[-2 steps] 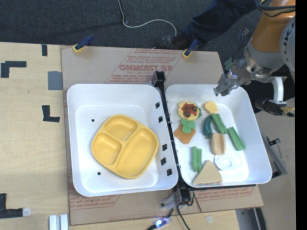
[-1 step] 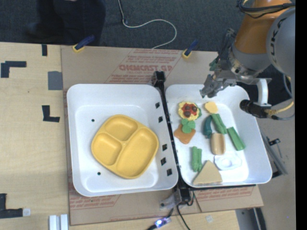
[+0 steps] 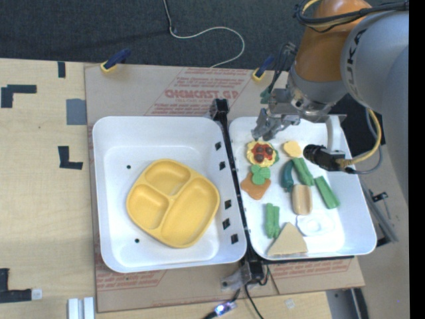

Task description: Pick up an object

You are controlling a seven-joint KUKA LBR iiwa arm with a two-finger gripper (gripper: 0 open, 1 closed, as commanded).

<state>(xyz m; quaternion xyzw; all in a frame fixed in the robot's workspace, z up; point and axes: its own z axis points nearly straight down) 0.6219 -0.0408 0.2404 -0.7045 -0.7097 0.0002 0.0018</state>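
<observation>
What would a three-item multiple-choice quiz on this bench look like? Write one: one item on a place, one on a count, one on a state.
1. Where does the yellow divided plastic plate lie?
A. In the left white bin
B. In the right white bin
C. On the cardboard sheet between the bins

2. How many compartments does that plate have?
A. Two
B. Three
C. Five

3. How does the two-finger gripper stand relative to the small round toy pizza?
A. Lifting it clear of the bin
B. Above the far end of the right bin, just beyond the pizza, which lies on the bin floor
C. Parked over the yellow plate

Answers: 1 A, the plate rests alone on the left bin's floor. 2 B, two small sections and one large one show. 3 B, the pizza lies flat among the toy foods, with the gripper at its far side.
</observation>
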